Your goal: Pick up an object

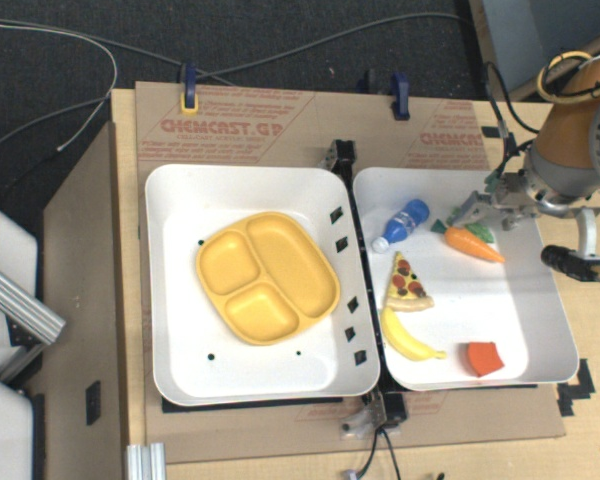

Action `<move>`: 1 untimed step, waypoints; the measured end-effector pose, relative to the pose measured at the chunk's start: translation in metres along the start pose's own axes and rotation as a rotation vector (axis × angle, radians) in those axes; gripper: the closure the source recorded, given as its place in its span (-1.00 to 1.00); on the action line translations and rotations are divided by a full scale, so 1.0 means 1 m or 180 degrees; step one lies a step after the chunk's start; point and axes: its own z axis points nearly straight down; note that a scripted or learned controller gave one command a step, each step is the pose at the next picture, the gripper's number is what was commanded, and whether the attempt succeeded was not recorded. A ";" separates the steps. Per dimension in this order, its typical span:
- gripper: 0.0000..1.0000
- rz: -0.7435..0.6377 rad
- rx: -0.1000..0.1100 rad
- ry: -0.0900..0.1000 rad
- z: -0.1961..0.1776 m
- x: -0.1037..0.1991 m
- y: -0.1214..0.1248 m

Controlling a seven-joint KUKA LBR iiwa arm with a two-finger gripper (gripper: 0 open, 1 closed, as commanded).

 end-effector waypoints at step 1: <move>1.00 -0.0007 0.0016 0.0006 -0.009 0.001 -0.001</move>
